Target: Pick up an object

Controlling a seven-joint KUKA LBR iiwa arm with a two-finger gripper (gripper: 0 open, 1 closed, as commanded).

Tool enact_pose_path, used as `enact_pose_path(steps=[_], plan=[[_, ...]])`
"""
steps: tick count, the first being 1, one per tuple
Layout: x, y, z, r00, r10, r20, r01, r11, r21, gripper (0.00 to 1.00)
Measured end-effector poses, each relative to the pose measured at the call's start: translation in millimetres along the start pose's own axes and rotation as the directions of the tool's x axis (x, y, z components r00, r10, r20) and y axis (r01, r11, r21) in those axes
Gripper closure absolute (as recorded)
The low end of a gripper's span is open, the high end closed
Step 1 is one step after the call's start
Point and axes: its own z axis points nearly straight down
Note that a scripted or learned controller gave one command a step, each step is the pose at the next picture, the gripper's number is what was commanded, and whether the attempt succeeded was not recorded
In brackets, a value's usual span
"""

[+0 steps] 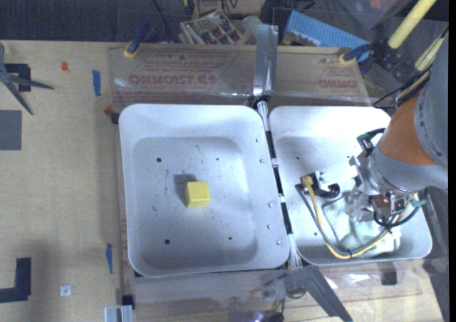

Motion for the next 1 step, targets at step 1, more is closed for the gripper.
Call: enact_pose_path(steps=[1], plan=[[-9.2,7.8,-114.1,1.000,0.013,-0.003,-0.013,1.000,-0.004,1.00]])
